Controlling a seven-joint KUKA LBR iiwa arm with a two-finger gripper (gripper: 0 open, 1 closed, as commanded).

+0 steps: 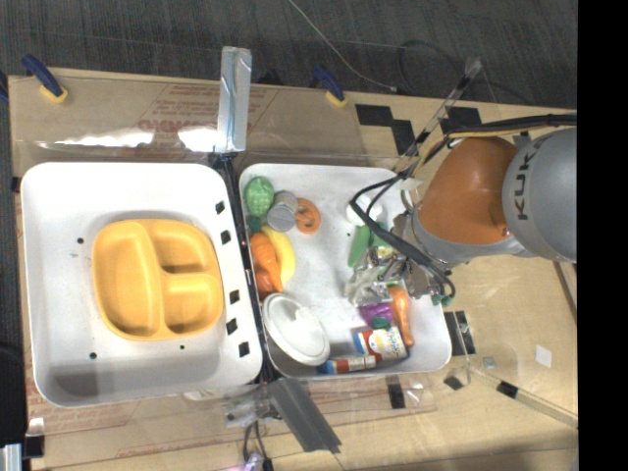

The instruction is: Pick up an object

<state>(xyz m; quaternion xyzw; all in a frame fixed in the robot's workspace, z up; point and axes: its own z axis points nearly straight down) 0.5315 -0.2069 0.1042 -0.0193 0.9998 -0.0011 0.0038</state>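
Gripper (378, 275) lowered into right bin (324, 180), among carrot (401, 312), purple toy (375, 314) and green toy (361, 246). Finger state cannot be told; hidden by cables. One toy should be picked, centered between fingers, squeezed gently, lifted straight. Yellow tray (157, 278) left alone.

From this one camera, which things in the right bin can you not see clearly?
- Two-finger gripper: in the camera view, cables and the grey arm with orange band cover it; its state is unclear.
- Small labelled bottle: the label is too small to read.
- Purple object: partly hidden beside the orange carrot-shaped toy; its shape is unclear.
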